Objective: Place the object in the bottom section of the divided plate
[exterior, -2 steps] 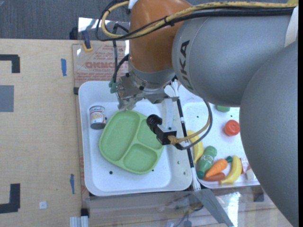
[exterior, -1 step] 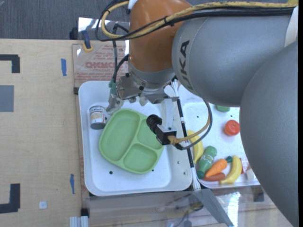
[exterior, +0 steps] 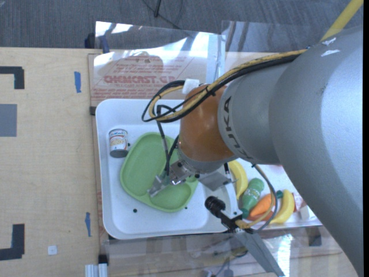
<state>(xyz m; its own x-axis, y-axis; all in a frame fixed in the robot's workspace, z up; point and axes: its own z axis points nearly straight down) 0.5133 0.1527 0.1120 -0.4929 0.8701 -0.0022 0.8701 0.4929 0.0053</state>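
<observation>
Two shallow white bins are sitting side by side on the bench, and the grey arm with the orange band is reaching over the left white bin (exterior: 109, 212). Its two-finger gripper (exterior: 163, 183) is hanging low over the green divided plastic plate (exterior: 141, 160), toward the plate's bottom edge. How far it is parted, and whether it is carrying anything, I cannot tell. A small cylindrical can with a pale label (exterior: 118, 142) is standing by the bin's left wall, up-left of the gripper, touching the plate's rim. Plastic bananas (exterior: 285, 208) are lying in the right bin.
</observation>
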